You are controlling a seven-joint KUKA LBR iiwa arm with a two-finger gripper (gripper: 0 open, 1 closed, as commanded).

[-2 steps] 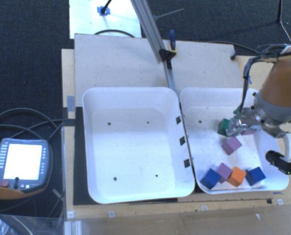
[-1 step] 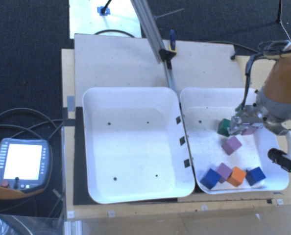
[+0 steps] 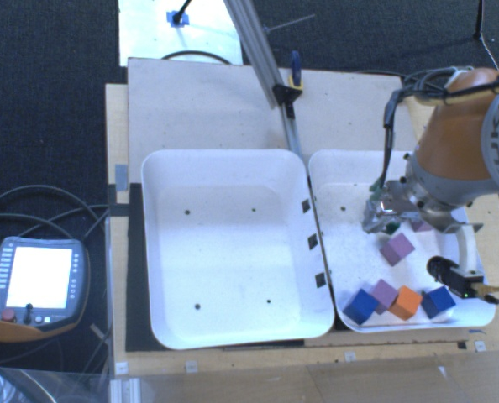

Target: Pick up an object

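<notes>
Reaching in from the right, the grey arm with its orange band (image 3: 459,137) bends down over the right bin (image 3: 342,183), and the claw (image 3: 382,217) hangs low above the upper middle of that bin's floor. From where I stand I cannot tell whether the claw is open or closed; its metal parts blur together, and a small patch of green shows among them.

Several blocks sit in the right bin. A light purple block (image 3: 396,248) lies just below and to the right of the claw, close to it but apart. Another purple piece (image 3: 418,223) peeks out beside the wrist, mostly hidden. Along the bin's near edge runs a row: a blue block (image 3: 360,306), a purple block (image 3: 385,293) touching it, an orange block (image 3: 406,302) right against that, and a second blue block (image 3: 438,301) just beside the orange one.

The left bin (image 3: 161,175) stands alongside, its rim touching the right bin's. On the tabletop (image 3: 207,99) behind the bins a slanted metal pole (image 3: 258,44) rises. A control pendant (image 3: 35,288) with a bright screen rests on the dark floor to the left.
</notes>
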